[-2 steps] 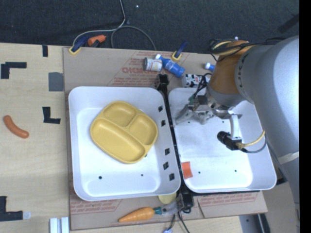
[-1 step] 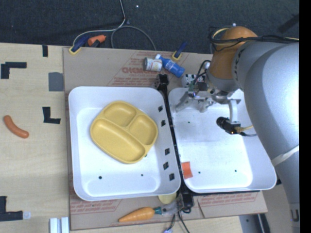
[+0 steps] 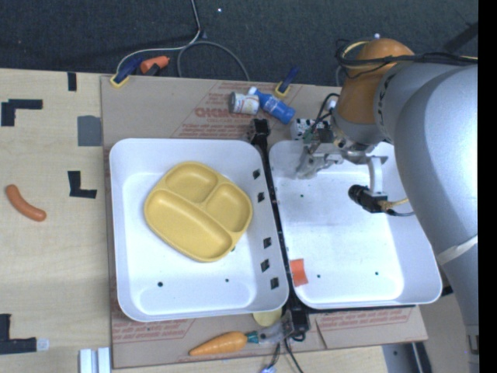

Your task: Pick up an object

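Note:
A yellow divided plate [image 3: 199, 209] lies in the left bin [image 3: 132, 286], a bit above its middle. A small orange block [image 3: 297, 271] sits at the near left side of the right bin [image 3: 404, 278], close to the dividing wall. My gripper [image 3: 312, 155] hangs low over the far left corner of the right bin, below the orange band [image 3: 365, 92] of the wrist. It is well away from the orange block and across the divider from the plate. Nothing shows in its grasp.
Outside the bins lie a toy carrot [image 3: 220, 343] at the near edge, a sausage [image 3: 26, 203] far left, and a white and blue bottle [image 3: 260, 103] behind the bins. The grey arm [image 3: 443, 154] covers the right bin's right side. Black clips line the divider [image 3: 268, 208].

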Action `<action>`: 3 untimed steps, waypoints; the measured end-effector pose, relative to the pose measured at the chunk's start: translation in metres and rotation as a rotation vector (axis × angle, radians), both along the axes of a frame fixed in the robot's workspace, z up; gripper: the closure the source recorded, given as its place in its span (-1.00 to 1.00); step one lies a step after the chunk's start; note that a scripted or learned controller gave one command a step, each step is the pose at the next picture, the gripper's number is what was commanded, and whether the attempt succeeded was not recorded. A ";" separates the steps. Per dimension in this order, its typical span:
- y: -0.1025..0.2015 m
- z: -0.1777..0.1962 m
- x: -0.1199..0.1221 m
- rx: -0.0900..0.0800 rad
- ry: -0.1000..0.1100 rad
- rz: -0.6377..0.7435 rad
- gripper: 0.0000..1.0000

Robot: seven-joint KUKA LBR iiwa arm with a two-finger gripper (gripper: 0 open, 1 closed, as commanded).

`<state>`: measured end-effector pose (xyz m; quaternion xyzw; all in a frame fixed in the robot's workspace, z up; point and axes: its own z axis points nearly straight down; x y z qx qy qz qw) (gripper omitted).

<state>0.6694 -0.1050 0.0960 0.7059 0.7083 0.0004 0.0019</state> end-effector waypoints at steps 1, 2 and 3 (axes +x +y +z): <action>0.000 -0.001 0.000 -0.001 0.001 0.000 -1.00; -0.034 -0.006 -0.002 0.000 0.005 -0.005 -1.00; 0.008 -0.010 -0.044 -0.001 0.000 -0.001 -1.00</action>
